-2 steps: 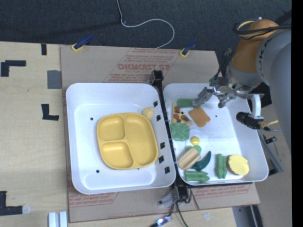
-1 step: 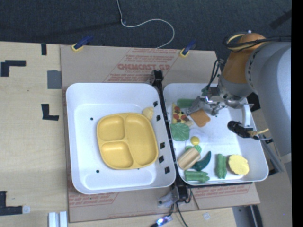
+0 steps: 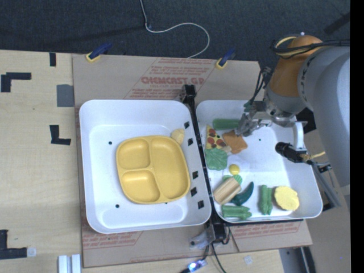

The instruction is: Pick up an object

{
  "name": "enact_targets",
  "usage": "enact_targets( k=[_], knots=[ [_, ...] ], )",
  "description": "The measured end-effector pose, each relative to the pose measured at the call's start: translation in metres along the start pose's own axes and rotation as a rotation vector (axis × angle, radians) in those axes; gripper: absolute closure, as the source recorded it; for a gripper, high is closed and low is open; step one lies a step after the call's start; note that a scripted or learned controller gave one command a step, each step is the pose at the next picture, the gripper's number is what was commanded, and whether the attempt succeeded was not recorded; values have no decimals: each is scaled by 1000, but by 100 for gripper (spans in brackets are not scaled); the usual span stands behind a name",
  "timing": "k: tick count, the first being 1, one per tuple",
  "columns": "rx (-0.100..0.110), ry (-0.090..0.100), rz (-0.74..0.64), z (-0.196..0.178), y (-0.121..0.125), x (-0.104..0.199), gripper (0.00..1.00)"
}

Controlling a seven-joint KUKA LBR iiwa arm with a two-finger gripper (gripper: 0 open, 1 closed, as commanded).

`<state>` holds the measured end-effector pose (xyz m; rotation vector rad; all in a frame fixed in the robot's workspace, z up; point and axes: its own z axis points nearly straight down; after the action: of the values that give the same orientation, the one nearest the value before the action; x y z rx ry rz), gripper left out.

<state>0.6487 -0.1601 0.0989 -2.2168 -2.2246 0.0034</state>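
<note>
Claw low in the right bin, seemingly touching the orange piece; grip state unclear, nothing lifted yet

Even bright overhead light, soft shadows, slight blur, mild glare.

We see two white bins of smooth, slightly glossy plastic, and a yellow divided tray — matt plastic. The counter looks like pale wood grain, overlaid with brown cardboard — dull, printed red. The arm's shell is smooth grey.
</note>
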Motion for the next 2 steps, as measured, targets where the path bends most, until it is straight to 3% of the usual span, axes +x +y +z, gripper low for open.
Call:
enact_targets(
  k=[2],
  knots=[
    [-8,0,2,-107,2,-1,100]
  ],
)
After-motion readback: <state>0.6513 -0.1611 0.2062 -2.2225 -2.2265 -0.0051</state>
